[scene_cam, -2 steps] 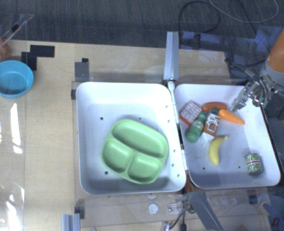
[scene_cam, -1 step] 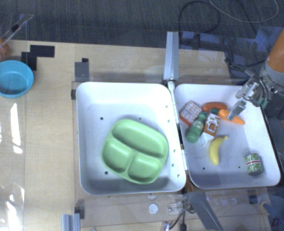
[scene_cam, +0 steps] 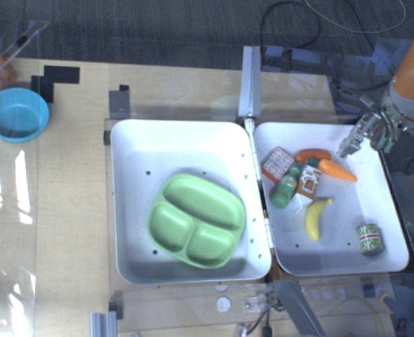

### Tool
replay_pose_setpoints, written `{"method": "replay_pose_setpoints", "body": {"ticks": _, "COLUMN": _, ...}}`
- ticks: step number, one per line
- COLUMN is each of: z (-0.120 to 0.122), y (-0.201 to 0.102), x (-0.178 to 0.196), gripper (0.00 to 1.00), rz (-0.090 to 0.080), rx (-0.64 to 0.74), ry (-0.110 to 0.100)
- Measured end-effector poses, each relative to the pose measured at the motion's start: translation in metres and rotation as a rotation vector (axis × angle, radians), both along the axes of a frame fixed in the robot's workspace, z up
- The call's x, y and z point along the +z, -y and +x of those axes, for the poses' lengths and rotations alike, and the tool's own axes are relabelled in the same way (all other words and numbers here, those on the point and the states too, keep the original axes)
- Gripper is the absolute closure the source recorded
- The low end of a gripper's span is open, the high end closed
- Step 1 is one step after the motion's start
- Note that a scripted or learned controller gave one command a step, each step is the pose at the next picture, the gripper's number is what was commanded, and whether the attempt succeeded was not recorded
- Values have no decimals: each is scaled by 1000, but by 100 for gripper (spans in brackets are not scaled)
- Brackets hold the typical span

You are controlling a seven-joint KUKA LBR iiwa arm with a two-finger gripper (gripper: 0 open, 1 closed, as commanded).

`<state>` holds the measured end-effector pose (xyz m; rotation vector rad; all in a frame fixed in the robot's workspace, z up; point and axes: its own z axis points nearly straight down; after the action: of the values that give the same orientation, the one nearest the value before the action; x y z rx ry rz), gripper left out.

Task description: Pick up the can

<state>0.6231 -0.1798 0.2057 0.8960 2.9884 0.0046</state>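
We see our arm (scene_cam: 412,83) entering at the right edge, orange band above a grey wrist. Our gripper (scene_cam: 354,142) slants down and leftward over the right bin's (scene_cam: 333,265) far right corner, holding nothing.

The can (scene_cam: 369,238) stands alone near the front right corner of the right bin (scene_cam: 333,258), bare white floor around it, so I can come down on it freely; the bin's rim runs close on its right and front. The banana (scene_cam: 316,218) lies apart to its left. Farther back, carrot (scene_cam: 337,171), sausage (scene_cam: 312,155), green bottle (scene_cam: 285,188) and two small cartons crowd together.
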Motion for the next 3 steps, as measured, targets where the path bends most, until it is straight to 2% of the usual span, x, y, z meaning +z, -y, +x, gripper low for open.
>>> {"method": "replay_pose_setpoints", "body": {"ticks": 1, "z": 9, "y": -85, "x": -98, "gripper": 100, "rz": -3, "rx": 368, "ry": -10}}
{"method": "replay_pose_setpoints", "body": {"ticks": 2, "z": 36, "y": -113, "x": 62, "gripper": 100, "rz": 1, "rx": 91, "ry": -8}}
{"method": "replay_pose_setpoints", "body": {"ticks": 3, "z": 30, "y": -69, "x": -74, "gripper": 100, "rz": 2, "rx": 48, "ry": -14}}
